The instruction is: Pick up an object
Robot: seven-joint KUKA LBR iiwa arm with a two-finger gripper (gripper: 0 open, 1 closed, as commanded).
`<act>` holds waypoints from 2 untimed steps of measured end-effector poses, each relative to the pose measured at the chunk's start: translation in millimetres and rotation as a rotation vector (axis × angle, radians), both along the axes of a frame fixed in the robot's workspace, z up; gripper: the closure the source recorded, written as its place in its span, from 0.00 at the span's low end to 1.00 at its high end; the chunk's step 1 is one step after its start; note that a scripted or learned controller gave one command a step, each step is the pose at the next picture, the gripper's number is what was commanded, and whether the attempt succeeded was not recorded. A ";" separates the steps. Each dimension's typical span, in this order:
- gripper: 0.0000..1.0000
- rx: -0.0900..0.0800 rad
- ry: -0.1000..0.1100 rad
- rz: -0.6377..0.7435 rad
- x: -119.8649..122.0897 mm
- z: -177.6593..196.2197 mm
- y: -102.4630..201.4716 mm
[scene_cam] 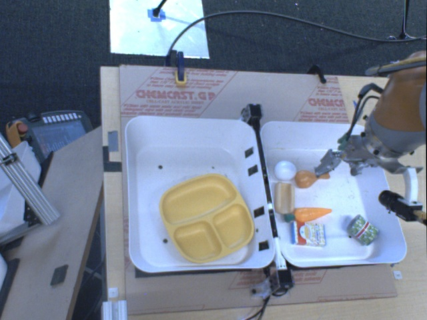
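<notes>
Camera view catches the gripper (pixel 325 164) low in the right bin (pixel 393 245), just beside an orange-brown pear (pixel 305 179). Whether it grips I cannot tell.

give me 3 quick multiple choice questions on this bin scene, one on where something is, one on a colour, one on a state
1. Where does the divided tray lie?
A. left bin
B. right bin
C. on the cardboard behind the bins

2. What colour is that tray?
A. blue
B. yellow
C. red

3. How does the carrot lie?
A. standing on end
B. flat on the bin floor
C. inside the tray

Answers:
1 A, it sits on the floor of the left bin.
2 B, all three compartments are yellow.
3 B, it lies flat in the right bin, between the wooden block and the small carton.
</notes>
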State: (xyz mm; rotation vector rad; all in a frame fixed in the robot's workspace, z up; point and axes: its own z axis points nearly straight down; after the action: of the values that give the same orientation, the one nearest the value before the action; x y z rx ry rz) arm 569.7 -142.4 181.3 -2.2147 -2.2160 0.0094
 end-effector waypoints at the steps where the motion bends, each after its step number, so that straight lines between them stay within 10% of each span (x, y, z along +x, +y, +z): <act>1: 0.00 -0.002 -0.011 0.002 3.0 6.1 0.1; 2: 0.00 -0.001 -0.009 0.005 10.1 -51.8 5.8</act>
State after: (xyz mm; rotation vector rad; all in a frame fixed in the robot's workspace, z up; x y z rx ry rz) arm 579.8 -136.6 129.5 -2.2144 -2.2264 0.0012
